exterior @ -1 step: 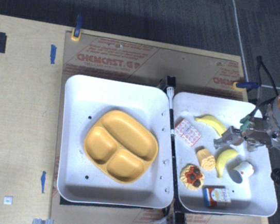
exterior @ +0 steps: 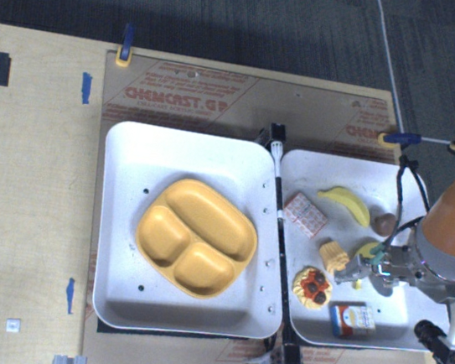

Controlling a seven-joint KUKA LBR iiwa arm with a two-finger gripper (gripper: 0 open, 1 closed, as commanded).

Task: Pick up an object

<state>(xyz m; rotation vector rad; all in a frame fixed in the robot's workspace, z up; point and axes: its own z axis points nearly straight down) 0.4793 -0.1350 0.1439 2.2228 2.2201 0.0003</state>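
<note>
The small red-and-white carton [exterior: 352, 318] lies at the near edge of the right bin [exterior: 331, 171], with a pizza slice toy [exterior: 312, 286] to its left. Farther back lie a yellow block [exterior: 334, 255], a pink-checked packet [exterior: 305, 215] and a banana [exterior: 345, 204]. The hand [exterior: 369, 270] hovers just above the carton; whether it is open or closed cannot be told. The left bin [exterior: 130, 154] holds a yellow three-compartment tray [exterior: 195, 236].

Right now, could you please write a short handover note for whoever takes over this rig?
End effector: low in the right bin; grip state unclear, nothing visibly held.
Right bin: banana, pink packet, yellow piece, pizza toy, small carton.
Left bin: yellow divided tray.
Done: no pick confirmed.
Left: grasp one object and lift it.
</note>
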